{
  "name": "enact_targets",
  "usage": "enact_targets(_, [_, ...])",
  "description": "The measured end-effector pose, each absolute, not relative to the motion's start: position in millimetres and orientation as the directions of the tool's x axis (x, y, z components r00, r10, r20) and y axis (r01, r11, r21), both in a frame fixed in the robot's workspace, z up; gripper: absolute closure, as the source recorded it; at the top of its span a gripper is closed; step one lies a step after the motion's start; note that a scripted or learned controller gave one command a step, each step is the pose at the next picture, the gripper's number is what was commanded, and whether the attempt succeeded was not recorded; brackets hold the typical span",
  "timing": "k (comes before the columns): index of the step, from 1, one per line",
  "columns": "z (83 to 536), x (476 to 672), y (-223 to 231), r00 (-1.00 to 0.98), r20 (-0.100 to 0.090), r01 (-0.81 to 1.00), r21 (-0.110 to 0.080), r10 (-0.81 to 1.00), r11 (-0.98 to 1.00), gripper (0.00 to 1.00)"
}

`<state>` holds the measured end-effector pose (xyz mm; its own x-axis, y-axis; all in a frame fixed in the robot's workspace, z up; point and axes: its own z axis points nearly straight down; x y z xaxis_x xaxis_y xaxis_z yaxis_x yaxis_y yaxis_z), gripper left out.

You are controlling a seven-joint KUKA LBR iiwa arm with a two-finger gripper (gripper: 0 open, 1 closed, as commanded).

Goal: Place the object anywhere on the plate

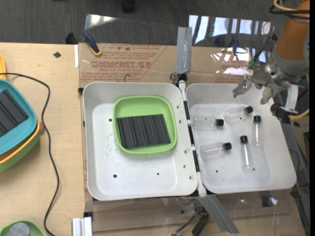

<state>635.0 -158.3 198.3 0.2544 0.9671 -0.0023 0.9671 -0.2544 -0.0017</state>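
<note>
the gripper (253,86) hangs over the far rim of the right bin (280,181), its two fingers spread open with nothing between them. above it the grey arm (290,38) rises toward the orange band near the picture's upper right corner, with cables looping beside it.

inside the right bin, below the gripper, lie five clear vials with black caps. one vial (237,113) lies closest to the gripper, slanted, just under it. another vial (205,122) rests toward the bin's left wall. a third vial (256,130) stands along the bin's right side, cap toward the far rim. a fourth vial (245,153) lies near the bin's middle, and a fifth vial (214,149) lies to its left. all five are apart from one another.

left of the right bin, touching it along the shared edge, sits the left bin (98,171). in it rests the green plate (167,107), which carries a dark ribbed slab (143,131).
</note>
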Motion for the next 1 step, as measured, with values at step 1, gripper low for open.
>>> enact_targets(1, [321.0, 658.6, -189.5, 0.376, -0.003, 0.926, -0.002, 0.926, -0.376, 0.0])
